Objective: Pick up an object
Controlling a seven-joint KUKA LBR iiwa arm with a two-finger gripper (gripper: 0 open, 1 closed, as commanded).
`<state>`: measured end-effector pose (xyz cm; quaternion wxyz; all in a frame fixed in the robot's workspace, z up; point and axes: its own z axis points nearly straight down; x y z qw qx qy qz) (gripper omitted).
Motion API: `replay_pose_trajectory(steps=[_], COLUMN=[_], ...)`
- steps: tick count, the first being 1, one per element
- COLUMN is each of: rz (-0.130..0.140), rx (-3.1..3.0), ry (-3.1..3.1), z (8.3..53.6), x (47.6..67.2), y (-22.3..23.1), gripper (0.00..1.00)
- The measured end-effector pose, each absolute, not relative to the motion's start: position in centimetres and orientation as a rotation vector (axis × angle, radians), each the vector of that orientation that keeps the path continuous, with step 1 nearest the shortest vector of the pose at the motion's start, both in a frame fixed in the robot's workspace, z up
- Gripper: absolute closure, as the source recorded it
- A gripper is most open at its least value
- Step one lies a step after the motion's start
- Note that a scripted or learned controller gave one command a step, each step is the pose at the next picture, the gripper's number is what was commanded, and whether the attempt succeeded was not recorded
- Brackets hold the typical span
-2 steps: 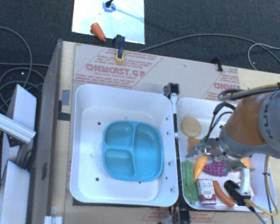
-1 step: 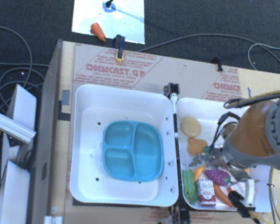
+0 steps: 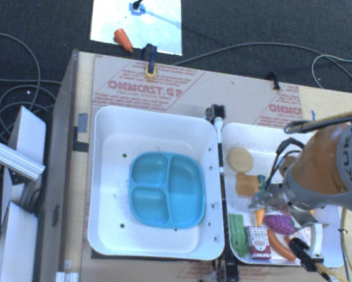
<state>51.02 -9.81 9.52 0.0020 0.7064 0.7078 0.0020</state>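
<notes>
The pick looks to be at its reaching stage, with nothing lifted as far as the view shows: the arm [image 3: 334,165] comes in from the right and hangs low over the right bin [image 3: 255,140], and its pincer [image 3: 269,201] sits down among the clutter there, just above a purple piece [image 3: 278,223] and touching or nearly touching a thin orange piece [image 3: 260,215]. Every candidate object lies in that right bin: a round tan disc [image 3: 239,158] at the far left, a tan-orange block [image 3: 247,184] just near of it, a green strip [image 3: 236,231] along the left wall, a small red box [image 3: 257,241] and an orange carrot-like piece [image 3: 280,244] at the near edge. The left bin [image 3: 107,161] carries 1 blue divided plate [image 3: 167,189]. Still to do, by my reading: close on 1 item and raise it off the bin floor. The wrist and its cabling cover the tip, so whether the pincer is released or clenched I cannot tell, nor which item it is aimed at. The arm hides the bin's right half, and the white piece [image 3: 307,234] beside the carrot is too blurred to name.
</notes>
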Motion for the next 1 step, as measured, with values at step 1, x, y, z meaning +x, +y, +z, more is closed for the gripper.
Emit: replay_pose_trajectory(steps=[1], rz=[0.005], rx=[2.216], ry=[2.224], z=[18.51], x=[52.62], y=[-3.83], gripper=[1.0])
